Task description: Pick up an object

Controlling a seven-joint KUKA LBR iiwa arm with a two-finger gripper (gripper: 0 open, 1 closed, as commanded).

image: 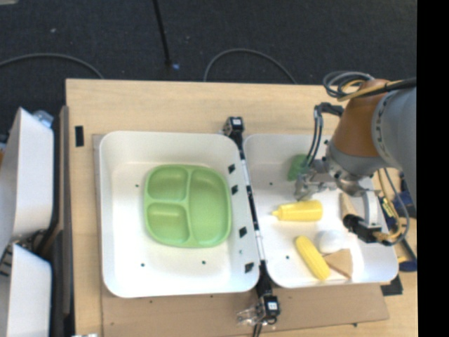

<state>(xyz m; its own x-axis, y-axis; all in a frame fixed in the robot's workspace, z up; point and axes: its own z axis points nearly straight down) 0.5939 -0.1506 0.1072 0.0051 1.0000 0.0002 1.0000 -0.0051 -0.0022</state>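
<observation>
The right bin (280, 258) holds several objects. A yellow squeeze bottle (300, 211) lies on its side near the middle, and a yellow corn-like piece (311, 257) lies toward the front. A small white object (328, 241) and a tan wedge (341, 262) sit beside the corn piece. A green object (297, 166) lies at the back of the bin. My gripper (306, 184) hangs low over the bin, just above the yellow bottle and right next to the green object. The gripper body hides part of the green object.
The left bin (119, 258) holds a green divided plate (187, 205). A ridge with black clips (245, 209) separates the two bins. The arm's orange-banded wrist (354, 128) and its cables (382, 216) overhang the right bin's far right side.
</observation>
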